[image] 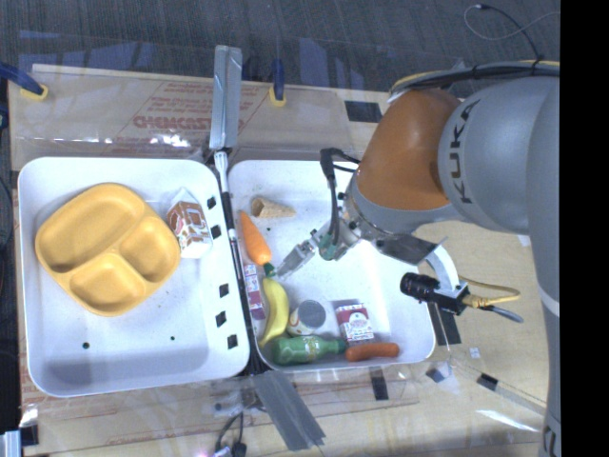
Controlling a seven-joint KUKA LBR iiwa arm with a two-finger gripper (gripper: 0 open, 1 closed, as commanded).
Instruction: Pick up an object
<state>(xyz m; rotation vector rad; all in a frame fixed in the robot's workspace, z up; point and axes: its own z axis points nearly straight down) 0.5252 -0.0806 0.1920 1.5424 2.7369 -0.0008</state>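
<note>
My hand (285, 261) sits low in the right bin (404, 298), can't tell how wide. Carrot (255, 239) and banana (275, 309) just beside it, packed against the wall, so I'd probably nudge one and miss.

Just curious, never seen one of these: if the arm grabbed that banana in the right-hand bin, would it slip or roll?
The banana is curved, so probably rocks rather than rolls. Its smooth skin may slip. It lies against the bin wall, likely awkward to grip.
</note>
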